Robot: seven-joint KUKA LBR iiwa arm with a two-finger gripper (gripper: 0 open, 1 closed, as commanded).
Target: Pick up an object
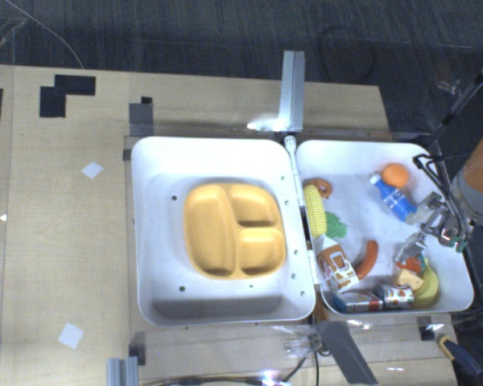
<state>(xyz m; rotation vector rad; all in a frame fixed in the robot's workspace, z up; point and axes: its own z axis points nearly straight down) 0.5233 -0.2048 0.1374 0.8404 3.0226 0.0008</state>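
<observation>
The right bin (354,163) holds several small objects. A blue bottle (398,202) lies at the back with an orange ball (395,174) at its top end. A yellow corn cob (314,208) lies along the left wall, with a brown pretzel (323,187) and a green piece (335,226) beside it. A red sausage (367,258), an orange-and-white carton (338,267), a can (389,297) and a banana (427,285) crowd the front. My gripper (423,230) hangs low over the bin's right side, just above a small red-and-orange item (410,261) and right of the bottle.
The left bin (157,240) holds a yellow divided plate (232,230). A metal post (292,95) stands behind the wall between the bins. Cables (435,171) trail from the arm over the right bin's back right corner.
</observation>
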